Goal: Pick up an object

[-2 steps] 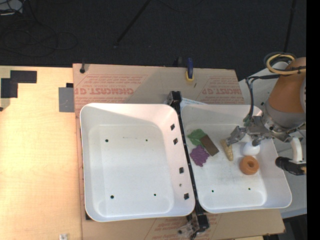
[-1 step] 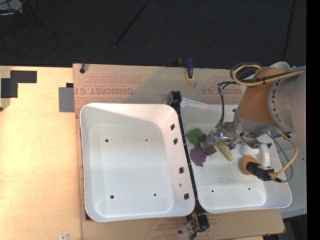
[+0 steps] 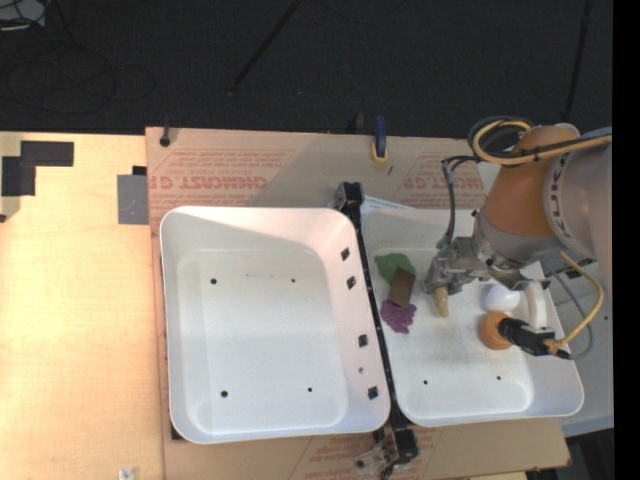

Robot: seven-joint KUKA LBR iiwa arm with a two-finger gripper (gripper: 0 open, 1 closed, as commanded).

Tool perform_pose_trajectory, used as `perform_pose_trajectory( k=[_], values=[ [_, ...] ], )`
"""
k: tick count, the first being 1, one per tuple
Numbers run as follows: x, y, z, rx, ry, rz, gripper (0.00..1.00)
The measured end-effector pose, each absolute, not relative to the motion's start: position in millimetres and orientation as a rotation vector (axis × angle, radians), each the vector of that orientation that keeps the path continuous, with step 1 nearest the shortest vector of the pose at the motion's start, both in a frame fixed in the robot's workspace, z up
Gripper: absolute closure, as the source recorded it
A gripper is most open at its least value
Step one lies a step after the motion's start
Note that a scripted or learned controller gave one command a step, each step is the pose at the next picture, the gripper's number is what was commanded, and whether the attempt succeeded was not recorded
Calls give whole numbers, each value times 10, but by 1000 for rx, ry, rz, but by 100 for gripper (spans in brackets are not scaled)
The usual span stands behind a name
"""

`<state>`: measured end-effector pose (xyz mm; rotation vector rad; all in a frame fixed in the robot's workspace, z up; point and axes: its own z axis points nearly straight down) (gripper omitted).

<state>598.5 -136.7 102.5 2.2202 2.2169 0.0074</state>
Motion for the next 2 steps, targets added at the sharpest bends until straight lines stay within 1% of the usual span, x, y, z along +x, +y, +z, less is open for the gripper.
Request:
perform_pose_trajectory(
  k=[1,2],
  values=[
    [5939,-401,1926,2212,2231,6,100],
    [5672,400,1867,2219,2233,-5,100]
  ],
)
